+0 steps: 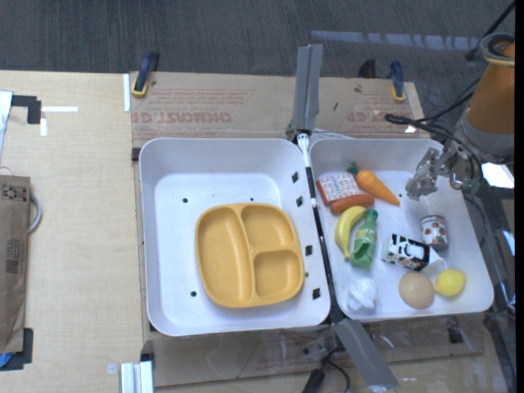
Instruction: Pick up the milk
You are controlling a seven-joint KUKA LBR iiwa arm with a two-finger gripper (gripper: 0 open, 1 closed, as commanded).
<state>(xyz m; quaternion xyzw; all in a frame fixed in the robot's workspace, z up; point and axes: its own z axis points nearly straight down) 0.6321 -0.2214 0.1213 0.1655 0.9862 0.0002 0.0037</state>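
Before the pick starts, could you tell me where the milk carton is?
The milk carton lies in the right bin, below the small can and above the egg, right of the green bottle.

The arm shows a broad orange band above a metallic grey gripper with black cables.

2 white bins side by side on the bench. Left bin: 1 yellow divided plate, 3 compartments, sitting about centre. Landmark for the right bin is the banana: red snack packet just above it, carrot up and right, green bottle touching its right side, crumpled white item below. Small can, tan egg-like ball and lemon lie well right. Brown paper bag far left, off the bins.
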